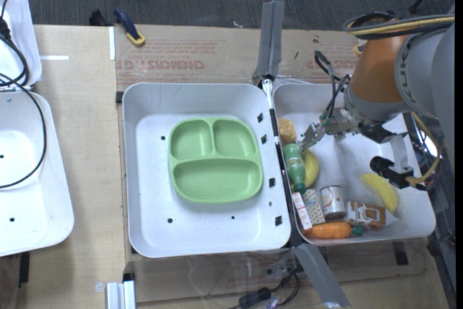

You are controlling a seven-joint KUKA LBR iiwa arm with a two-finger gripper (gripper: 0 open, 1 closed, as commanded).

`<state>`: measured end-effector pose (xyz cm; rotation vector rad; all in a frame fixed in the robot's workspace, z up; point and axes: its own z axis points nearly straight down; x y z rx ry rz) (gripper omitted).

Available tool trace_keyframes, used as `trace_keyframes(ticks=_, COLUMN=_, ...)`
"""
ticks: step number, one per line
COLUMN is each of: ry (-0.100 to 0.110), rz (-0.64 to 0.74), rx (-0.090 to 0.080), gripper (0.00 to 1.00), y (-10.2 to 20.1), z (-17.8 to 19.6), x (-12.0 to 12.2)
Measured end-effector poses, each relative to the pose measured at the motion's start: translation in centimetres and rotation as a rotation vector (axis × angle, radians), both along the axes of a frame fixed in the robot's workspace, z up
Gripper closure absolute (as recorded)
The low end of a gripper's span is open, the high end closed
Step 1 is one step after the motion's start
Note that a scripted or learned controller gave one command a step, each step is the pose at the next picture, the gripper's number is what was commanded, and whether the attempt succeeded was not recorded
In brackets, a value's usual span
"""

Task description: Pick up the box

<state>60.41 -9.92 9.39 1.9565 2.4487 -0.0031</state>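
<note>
Meanwhile, the hand [316,132] hangs low over the right bin [423,224], near its left wall, just above the green bottle [294,163]; how far it is spread cannot be told. The box [366,214] lies near the bin's front edge, beside the can [333,201] and carrot [331,230].

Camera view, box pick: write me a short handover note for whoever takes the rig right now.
Pincer: low in the right bin, above its left-side clutter near the green bottle; nothing visibly held.
Box: lying near the right bin's front edge, beside the can and behind the carrot, apart from the pincer.
Left bin: holds the green divided plate.
Done: arm is inside the correct bin.
Left: move to the box, grasp it, lift it.
</note>
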Motion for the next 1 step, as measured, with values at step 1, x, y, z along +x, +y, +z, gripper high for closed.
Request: trace_keyframes(ticks=1, ry=0.001, rz=-0.003, rx=0.002, gripper=1.00, y=0.00, z=0.85, x=-0.01)
